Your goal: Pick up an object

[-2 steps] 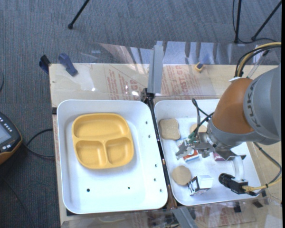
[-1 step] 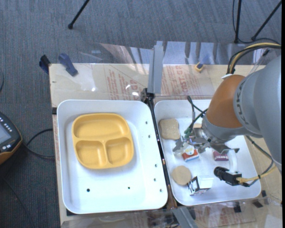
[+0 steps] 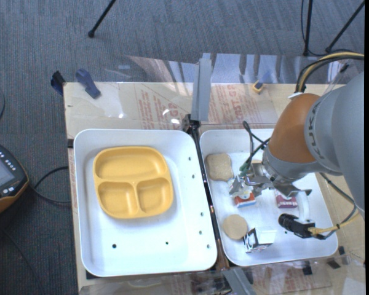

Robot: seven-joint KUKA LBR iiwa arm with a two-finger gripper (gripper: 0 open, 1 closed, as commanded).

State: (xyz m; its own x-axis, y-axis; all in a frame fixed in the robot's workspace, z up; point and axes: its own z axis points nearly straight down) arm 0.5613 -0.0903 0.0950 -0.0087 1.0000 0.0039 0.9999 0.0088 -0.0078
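So the gripper [image 3: 247,186] is down low in the right bin [image 3: 227,141], parked right over a small red pack [image 3: 246,200]. Honestly I can't tell if it's open or closed from this angle, or whether it's actually touching the pack, and nothing is visibly gripped.

The pack has a red and white label but the print is way too small to read. Same deal with the other red pack [image 3: 287,200] just to its right and the black-and-white carton [image 3: 258,238] near the front wall. The board [image 3: 147,106] behind the bins has red printing on it, which I can't read either.

Count for the right bin: two red packs, one carton and two tan discs, the far disc [image 3: 220,166] just left of the gripper and the near disc [image 3: 235,226] beside the carton. The left bin [image 3: 141,244] has one yellow plate [image 3: 133,181] with three compartments.
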